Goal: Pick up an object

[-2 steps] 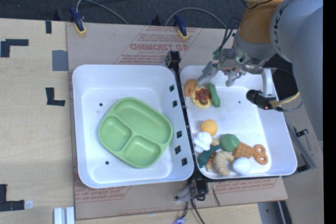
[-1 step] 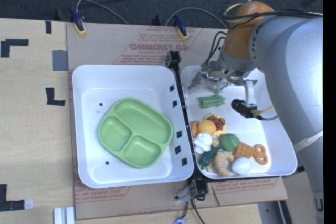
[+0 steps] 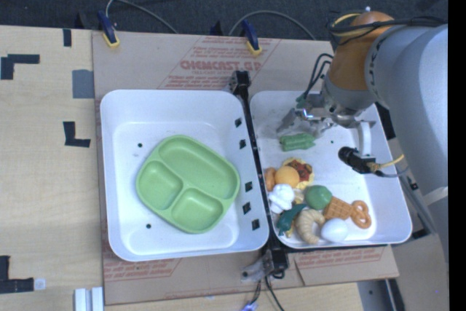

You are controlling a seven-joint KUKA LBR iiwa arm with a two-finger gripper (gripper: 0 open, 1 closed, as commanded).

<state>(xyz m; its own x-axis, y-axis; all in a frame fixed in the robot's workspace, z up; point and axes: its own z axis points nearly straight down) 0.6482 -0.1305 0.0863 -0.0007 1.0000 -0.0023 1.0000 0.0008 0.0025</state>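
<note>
My gripper [image 3: 301,127] hangs low over the back of the right bin [image 3: 386,189], fingers spread open. Nothing sits between them. A small green toy vegetable [image 3: 297,142] lies on the bin floor just below and in front of the fingertips; I cannot tell whether they touch it. Toy foods are piled at the bin's front: an orange and yellow piece [image 3: 293,175], a white piece [image 3: 280,195], a green ball [image 3: 318,196], a pretzel [image 3: 358,213], a white egg [image 3: 335,231] and a tan croissant [image 3: 306,223].
The left bin [image 3: 120,120] holds a green sectioned plate [image 3: 188,184]. A black divider [image 3: 251,156] runs between the bins. The arm's grey body and orange band [image 3: 357,54] overhang the right bin's back right corner. Cables trail across the dark floor behind the bench.
</note>
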